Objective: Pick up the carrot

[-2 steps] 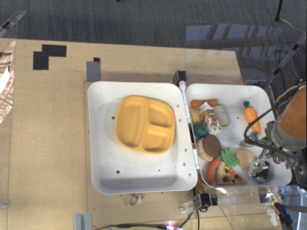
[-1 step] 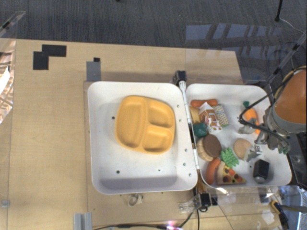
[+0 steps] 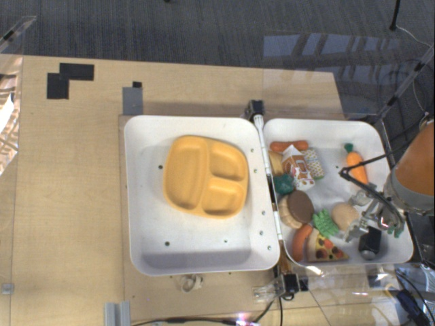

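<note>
Carrot (image 3: 356, 166) — lying in the right bin (image 3: 380, 138) near its far right corner, untouched. Gripper (image 3: 370, 224) low by the near right corner, apart from it — open or closed, cannot tell. Yellow tray (image 3: 205, 175) in the left bin (image 3: 146, 202).

Orange carrot (image 3: 356, 166) with green top; yellow tray (image 3: 204, 176); white bins (image 3: 143, 202).

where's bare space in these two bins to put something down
Left bin: bare white floor rings the yellow divided plate, widest along the near edge and the left side. Right bin: crowded with toy food on its left and near side, with the end effector low at the near right; a small bare patch lies between the carrot and the carton.
</note>
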Controlling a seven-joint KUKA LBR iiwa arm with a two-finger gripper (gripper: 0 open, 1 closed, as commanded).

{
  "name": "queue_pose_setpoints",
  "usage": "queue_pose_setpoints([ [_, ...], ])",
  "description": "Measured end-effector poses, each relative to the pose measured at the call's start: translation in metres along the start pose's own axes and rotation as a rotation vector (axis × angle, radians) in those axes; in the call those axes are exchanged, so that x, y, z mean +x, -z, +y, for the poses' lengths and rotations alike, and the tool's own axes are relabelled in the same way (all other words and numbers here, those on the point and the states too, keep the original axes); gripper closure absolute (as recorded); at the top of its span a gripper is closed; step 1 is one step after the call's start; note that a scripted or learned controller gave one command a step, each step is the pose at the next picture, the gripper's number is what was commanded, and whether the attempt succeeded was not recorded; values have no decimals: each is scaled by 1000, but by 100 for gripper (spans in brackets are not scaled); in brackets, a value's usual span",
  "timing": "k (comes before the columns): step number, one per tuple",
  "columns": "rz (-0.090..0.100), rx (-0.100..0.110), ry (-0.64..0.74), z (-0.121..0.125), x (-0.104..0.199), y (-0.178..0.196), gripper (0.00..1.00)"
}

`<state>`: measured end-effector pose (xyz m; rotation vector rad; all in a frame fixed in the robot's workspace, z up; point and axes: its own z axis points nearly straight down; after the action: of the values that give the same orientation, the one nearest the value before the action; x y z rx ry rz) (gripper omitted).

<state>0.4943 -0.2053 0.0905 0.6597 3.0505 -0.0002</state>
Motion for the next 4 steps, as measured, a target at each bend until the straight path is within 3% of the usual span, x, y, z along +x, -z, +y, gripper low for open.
queue_pose_setpoints([
  [1, 3, 1, -49, 34, -73, -3, 0],
  [2, 7, 1, -241, 53, -113, -5, 0],
  [3, 5, 0, -7, 35, -76, -3, 0],
  [4, 5, 2, -197, 32, -71, -3, 0],
])
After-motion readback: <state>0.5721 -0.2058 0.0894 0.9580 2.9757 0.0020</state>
